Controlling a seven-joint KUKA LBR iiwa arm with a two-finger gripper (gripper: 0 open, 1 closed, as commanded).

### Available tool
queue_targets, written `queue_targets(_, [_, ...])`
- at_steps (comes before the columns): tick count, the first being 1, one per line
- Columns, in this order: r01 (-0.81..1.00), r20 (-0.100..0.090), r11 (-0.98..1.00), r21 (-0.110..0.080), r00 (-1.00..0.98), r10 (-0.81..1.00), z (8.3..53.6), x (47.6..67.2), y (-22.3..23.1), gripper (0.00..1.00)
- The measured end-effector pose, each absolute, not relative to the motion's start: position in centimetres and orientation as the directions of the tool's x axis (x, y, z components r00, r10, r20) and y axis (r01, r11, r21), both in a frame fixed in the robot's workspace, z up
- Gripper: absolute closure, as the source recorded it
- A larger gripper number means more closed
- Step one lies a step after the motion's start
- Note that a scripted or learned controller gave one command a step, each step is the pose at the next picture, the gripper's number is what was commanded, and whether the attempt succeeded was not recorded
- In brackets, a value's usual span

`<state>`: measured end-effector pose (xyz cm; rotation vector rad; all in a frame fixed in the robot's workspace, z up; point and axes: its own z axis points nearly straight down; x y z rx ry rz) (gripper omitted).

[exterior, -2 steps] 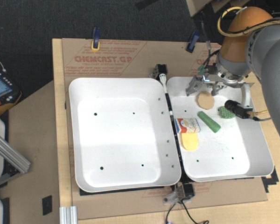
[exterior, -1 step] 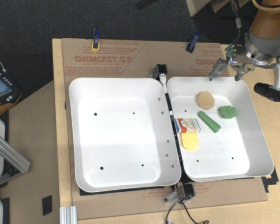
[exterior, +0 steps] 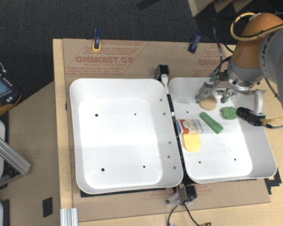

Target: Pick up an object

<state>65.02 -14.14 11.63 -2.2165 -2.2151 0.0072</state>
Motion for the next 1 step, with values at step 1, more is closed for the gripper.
queue_targets(1, [1.000, -0.002, 0.002, 0.001, -0.002, 1.000, 8.50, 63.63, -11.11, 0.00])
